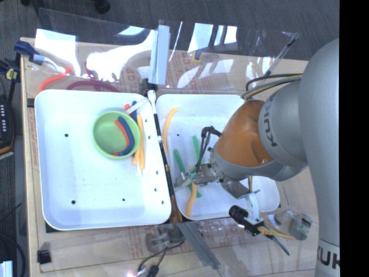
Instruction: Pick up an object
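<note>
Camera view: near edge, claw (189, 180) low in right bin (230, 203), among green sticks (180, 161) and an orange strip (192, 196); cannot tell its state. Likely positioned to grasp one. Farther left, green bowl (117, 134) rests in left bin (69, 189).
</note>
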### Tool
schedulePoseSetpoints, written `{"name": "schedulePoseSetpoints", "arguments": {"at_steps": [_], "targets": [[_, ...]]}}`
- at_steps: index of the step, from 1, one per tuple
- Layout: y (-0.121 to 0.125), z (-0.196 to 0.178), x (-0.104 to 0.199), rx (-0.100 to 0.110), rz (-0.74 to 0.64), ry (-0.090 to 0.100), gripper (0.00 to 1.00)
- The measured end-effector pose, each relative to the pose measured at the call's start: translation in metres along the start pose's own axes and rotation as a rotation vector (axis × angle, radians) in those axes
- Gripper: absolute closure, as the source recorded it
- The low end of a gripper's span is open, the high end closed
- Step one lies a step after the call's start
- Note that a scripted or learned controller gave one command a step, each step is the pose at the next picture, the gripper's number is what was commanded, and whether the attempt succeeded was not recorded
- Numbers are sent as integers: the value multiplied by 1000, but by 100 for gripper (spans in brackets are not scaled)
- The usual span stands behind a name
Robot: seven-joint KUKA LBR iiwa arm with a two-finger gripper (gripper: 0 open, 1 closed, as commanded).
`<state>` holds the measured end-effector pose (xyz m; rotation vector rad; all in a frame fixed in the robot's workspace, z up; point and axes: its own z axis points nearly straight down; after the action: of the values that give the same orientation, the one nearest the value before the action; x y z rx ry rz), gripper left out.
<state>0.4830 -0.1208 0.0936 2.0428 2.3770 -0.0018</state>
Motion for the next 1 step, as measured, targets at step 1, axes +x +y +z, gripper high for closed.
{"name": "schedulePoseSetpoints", "arguments": {"at_steps": [1], "targets": [[1,-9,1,1,-7,2,100]]}}
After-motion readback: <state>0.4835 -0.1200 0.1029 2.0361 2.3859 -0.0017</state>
